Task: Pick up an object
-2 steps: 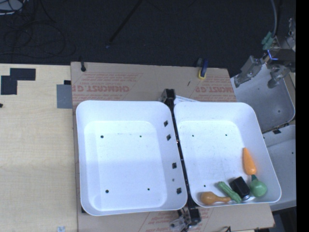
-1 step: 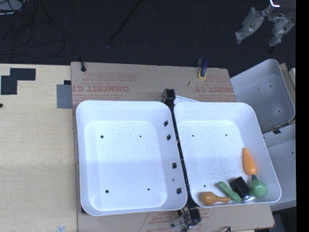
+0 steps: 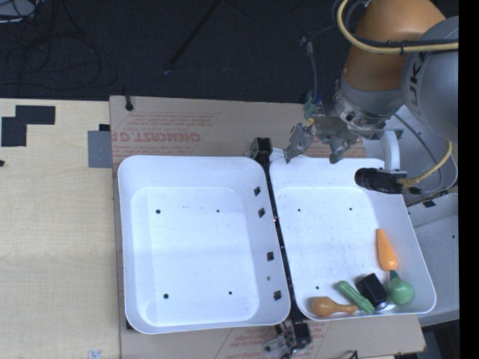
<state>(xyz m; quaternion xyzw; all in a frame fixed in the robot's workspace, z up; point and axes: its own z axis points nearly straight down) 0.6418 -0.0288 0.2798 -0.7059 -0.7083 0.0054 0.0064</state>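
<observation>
High slanted view over both bins

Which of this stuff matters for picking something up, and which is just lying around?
Job:
tool, open
orange carrot
green stick
black block
green ball
tan gourd
right bin

Lying about:
left bin
cardboard sheet

Brightness: the white bins and pale tabletop are evenly and brightly lit; the background above is left nearly black.
Shadows: soft shading is seen along the bins' inner walls.
Glare: a mild sheen is carried by the arm's orange band.
Sharpness: slight overall softness is noted.
</observation>
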